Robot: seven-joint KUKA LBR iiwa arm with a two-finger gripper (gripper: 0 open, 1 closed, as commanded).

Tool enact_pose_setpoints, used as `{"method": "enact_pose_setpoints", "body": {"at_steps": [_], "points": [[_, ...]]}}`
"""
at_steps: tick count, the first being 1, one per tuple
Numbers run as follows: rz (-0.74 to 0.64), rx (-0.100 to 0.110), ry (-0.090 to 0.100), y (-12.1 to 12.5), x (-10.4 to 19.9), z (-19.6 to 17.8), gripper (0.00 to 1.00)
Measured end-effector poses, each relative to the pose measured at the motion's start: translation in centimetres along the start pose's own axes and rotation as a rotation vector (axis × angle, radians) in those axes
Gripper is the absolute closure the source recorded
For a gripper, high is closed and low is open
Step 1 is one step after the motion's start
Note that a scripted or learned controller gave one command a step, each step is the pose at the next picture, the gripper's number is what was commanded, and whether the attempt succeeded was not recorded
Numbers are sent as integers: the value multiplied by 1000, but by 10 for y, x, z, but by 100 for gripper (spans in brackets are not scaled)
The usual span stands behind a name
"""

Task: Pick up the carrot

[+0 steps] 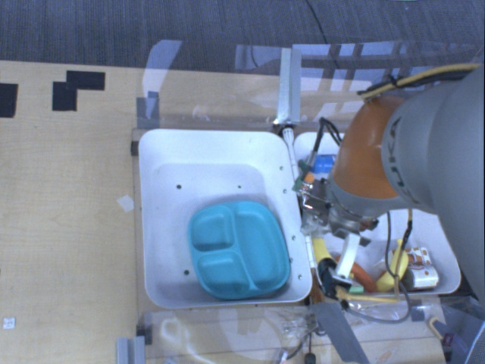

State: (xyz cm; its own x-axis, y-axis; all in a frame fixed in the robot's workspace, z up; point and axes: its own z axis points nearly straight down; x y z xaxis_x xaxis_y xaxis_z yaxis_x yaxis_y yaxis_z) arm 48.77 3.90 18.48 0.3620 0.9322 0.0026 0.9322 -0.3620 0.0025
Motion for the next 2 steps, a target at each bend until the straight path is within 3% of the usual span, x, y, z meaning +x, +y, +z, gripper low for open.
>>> {"method": "enact_pose_setpoints", "body": {"at_steps": [1, 2], "points": [[255, -3, 0, 20, -38, -174, 100], [104, 2, -2, 4, -10, -56, 100]]}}
